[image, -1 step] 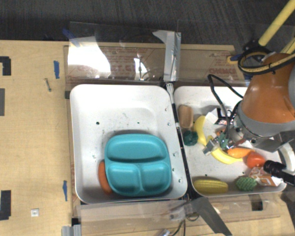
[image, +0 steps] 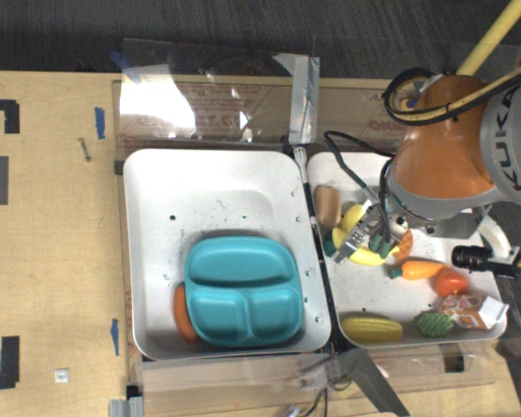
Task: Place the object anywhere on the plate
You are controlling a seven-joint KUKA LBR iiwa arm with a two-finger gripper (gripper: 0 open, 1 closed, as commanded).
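A teal divided plate [image: 243, 301] lies in the left bin [image: 156, 189], toward its front. An orange object [image: 181, 313] pokes out from under the plate's left edge. My gripper [image: 373, 235] is low in the right bin [image: 365, 168], at its left side, over a yellow banana-like toy [image: 365, 257]. Another yellow piece [image: 352, 215] and a small green piece [image: 330, 243] lie right beside it. The arm's orange wrist band [image: 438, 146] hides the bin's back right part.
Other toy foods lie in the right bin: a brown roll [image: 327, 203], an orange carrot [image: 419, 270], a red tomato [image: 452, 282], a green berry [image: 433, 323], a yellow corn cob [image: 372, 327] and a small packet [image: 478, 311]. A wall between the bins [image: 315, 233] separates them.
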